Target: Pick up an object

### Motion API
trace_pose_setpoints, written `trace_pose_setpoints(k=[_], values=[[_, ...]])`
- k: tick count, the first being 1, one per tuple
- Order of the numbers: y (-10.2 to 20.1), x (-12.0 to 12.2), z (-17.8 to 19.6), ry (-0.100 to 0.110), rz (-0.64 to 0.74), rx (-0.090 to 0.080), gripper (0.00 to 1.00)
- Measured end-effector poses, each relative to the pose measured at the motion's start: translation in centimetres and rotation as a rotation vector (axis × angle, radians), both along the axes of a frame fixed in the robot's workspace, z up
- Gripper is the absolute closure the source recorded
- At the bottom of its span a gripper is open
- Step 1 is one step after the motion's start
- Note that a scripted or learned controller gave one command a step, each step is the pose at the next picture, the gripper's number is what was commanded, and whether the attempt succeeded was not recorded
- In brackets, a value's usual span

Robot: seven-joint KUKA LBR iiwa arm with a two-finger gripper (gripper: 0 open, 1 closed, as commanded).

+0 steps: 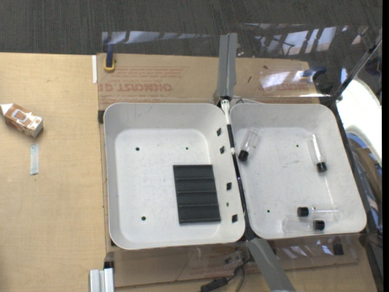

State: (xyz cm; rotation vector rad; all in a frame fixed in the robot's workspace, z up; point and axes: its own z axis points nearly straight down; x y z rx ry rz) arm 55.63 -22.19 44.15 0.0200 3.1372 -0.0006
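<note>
white plastic is what you have most of: two shallow bins side by side on the bench, the left bin (121, 181) and the right bin (343, 163), touching along a centre seam. they sit on a brown cardboard sheet (158, 81) with red print, and to your left lies a bare wooden board (48, 224).

count one thing in the left bin: a black ribbed block (196, 193), lying flat near the middle, a little toward the near wall.

count four clear tubes with black caps in the right bin. one tube (248, 146) lies near the left wall, cap toward the near side. a second tube (317, 154) lies near the right wall, almost in line with it. a third tube (316, 212) and a fourth tube (301, 225) lie close together by the near wall, well apart from the first two.

on the wooden board you have one small orange and white carton (23, 120) and one pale strip (34, 160) just below it.

you cannot tell the claw's state from this view, nor whether it has hold of anything.
</note>
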Motion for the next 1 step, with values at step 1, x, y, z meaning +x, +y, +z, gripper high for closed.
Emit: trace_pose_setpoints(k=[1], values=[[0.03, 7.46, -0.04, 0.000, 0.091, 0.000, 1.00]])
